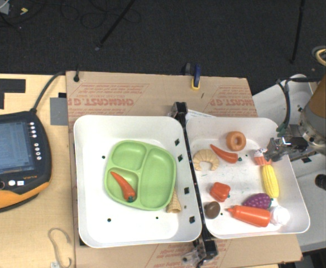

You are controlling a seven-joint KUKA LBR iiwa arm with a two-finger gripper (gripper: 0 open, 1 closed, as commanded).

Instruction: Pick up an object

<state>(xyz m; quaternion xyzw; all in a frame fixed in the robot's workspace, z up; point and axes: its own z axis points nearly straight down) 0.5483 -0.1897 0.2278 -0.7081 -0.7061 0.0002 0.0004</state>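
Gripper [272, 151] hardware is seen at the right bin's [297, 228] right rim, above the corn cob [269, 181]; whether anything is held cannot be told. Open floor is left mid-bin, between croissant [206, 159] and corn. A small orange-red piece [260, 160] lies just beside the tool, its identity unclear.

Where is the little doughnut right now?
The doughnut lies in the right-hand bin, near its far edge, just above the red chili pepper and the croissant, left of the gripper.
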